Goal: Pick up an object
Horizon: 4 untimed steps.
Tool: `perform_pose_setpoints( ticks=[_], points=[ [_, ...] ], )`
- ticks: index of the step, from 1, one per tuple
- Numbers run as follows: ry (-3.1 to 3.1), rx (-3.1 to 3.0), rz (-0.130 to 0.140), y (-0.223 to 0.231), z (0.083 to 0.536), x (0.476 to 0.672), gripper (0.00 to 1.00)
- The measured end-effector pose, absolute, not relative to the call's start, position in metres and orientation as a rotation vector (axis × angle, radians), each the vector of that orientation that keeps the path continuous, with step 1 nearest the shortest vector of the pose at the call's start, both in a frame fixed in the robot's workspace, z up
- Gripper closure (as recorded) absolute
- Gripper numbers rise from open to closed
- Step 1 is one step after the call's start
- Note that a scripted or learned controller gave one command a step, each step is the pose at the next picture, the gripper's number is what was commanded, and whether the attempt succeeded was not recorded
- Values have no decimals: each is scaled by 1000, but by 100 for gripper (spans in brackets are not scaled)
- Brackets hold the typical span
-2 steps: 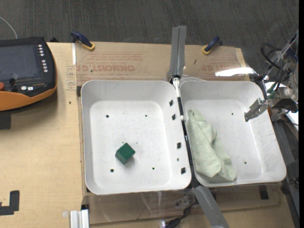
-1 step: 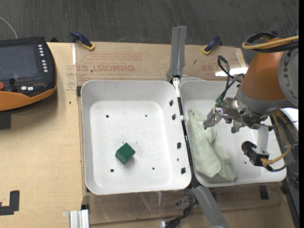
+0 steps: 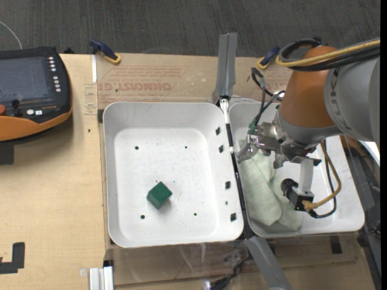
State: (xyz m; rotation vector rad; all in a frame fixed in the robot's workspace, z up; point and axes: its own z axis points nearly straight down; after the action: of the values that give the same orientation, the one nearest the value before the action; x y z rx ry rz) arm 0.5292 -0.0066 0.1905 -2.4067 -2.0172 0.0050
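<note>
Two shallow white bins sit side by side on the desk (image 3: 54,192): a left bin (image 3: 121,162) and a right bin (image 3: 351,219). One green block (image 3: 159,195) lies in the left bin. One pale cloth (image 3: 263,192) lies in the right bin. One control tablet (image 3: 30,89) rests on the desk, and two clamps (image 3: 106,51) (image 3: 269,58) grip its far edge.

Looks like a robotics lab to me: industrial arm (image 3: 338,95) over two white bins (image 3: 115,162) on a cardboard-covered surface (image 3: 48,210), teach pendant (image 3: 30,92) lying off to the side, clamps (image 3: 106,52) on the edge, grey office carpet (image 3: 151,11) behind.
</note>
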Motion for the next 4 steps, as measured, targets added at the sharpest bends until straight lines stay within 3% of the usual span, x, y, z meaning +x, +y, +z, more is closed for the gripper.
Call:
perform_pose_setpoints(
  ticks=[1,2,3,4],
  points=[
    [-2016,-2408,5,-7,191,529,0],
    [-2143,-2317,15,77,151,554,0],
    [-2181,-2299,23,79,141,559,0],
    [-2201,-2240,8,123,149,552,0]
  ],
)
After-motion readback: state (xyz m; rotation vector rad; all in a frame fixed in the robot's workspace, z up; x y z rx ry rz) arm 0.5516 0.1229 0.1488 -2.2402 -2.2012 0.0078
